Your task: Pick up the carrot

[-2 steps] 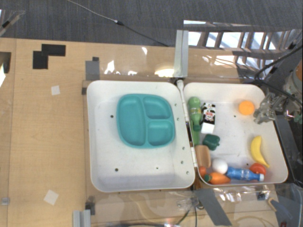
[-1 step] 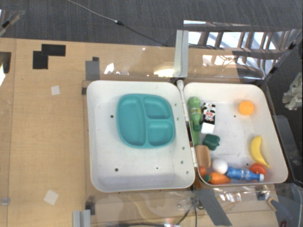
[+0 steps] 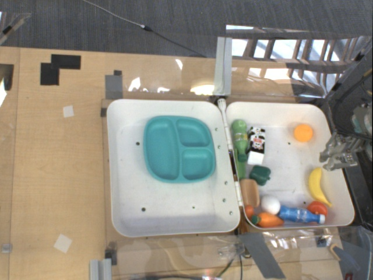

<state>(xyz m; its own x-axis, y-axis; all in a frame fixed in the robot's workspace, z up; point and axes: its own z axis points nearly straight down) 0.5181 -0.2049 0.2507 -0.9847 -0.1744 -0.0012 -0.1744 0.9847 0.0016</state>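
Note:
The carrot (image 3: 267, 219) is a small orange piece lying at the front edge of the right bin (image 3: 285, 112), near its front left corner. It sits between a white egg (image 3: 270, 204) and a blue bottle (image 3: 299, 216). My gripper (image 3: 338, 154) hangs over the bin's right rim, just above the banana (image 3: 317, 185). It is well to the right of the carrot and further back, apart from it. Nothing shows in its grasp.
The right bin also holds an orange ball (image 3: 303, 133), a green bottle (image 3: 238, 136), a cow-patterned carton (image 3: 256, 140), a dark green piece (image 3: 259, 174), a brown loaf (image 3: 249, 191) and a red tomato (image 3: 317, 208). A teal divided plate (image 3: 178, 148) lies in the left bin (image 3: 125, 203).

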